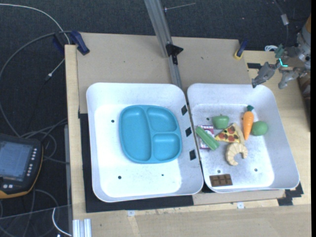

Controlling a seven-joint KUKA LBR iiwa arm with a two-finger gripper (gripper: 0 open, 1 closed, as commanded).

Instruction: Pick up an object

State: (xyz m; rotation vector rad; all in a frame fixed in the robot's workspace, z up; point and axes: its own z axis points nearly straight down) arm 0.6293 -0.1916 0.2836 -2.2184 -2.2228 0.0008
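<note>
Right bin [276, 172]: toy foods clustered mid-bin. Carrot [247, 123] upright-ish, orange, green top; green round fruit [260, 128] just beside it on the right. Pizza slice [228, 134] touches croissant [236, 152] below it. Green pepper [220, 121] above the pizza; green pod [207, 138] at the cluster's left. Chocolate bar [220, 180] apart, near the front wall. Left bin [98, 132]: blue divided plate [150, 133]. Claw [273, 77] hovers over the counter [207, 58] past the right bin's far right corner, fingers [260, 76] spread, holding nothing.
</note>
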